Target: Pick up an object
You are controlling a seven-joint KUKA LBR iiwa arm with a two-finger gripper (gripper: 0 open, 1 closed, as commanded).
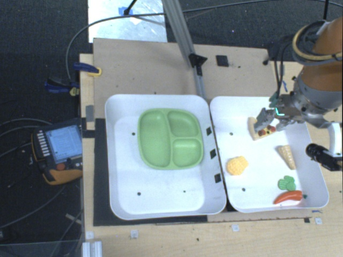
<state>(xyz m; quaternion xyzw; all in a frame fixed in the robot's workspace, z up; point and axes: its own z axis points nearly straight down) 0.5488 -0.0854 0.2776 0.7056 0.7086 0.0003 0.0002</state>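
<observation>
Plastic is what these toys are looking like, so light, stiff and probably slick. Sitting in the left bin [115,197] is a green divided plate [170,138]. In the right bin [316,189], a yellow piece [237,165] is lying free, then a slice-shaped toy [259,128] right at the gripper [266,123], whose fingers I cannot tell apart. Squeezing that toy across its flat sides is seeming safest.
</observation>
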